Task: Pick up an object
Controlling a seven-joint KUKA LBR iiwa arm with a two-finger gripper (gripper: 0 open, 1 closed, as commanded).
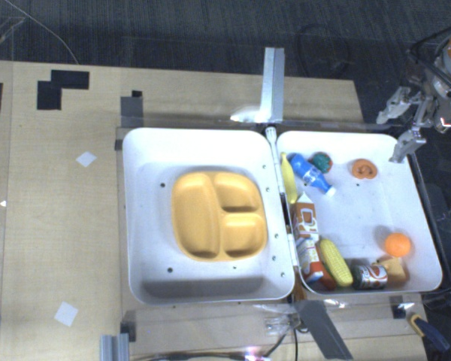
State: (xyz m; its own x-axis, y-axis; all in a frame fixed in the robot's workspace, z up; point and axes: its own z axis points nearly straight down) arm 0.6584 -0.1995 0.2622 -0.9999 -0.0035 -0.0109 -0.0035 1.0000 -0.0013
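my gripper hangs empty, whether wide or narrow i cannot tell, so i should descend squarely over the orange ball below it.

A pale wooden bench is seen from above, lit evenly. Beyond its far edge a dark carpeted floor is spread across the top of the view. Black square marks are set near the bench's far left corner, and small pale tags are stuck on its left part. A grey metal post is fixed upright at the bench's far edge
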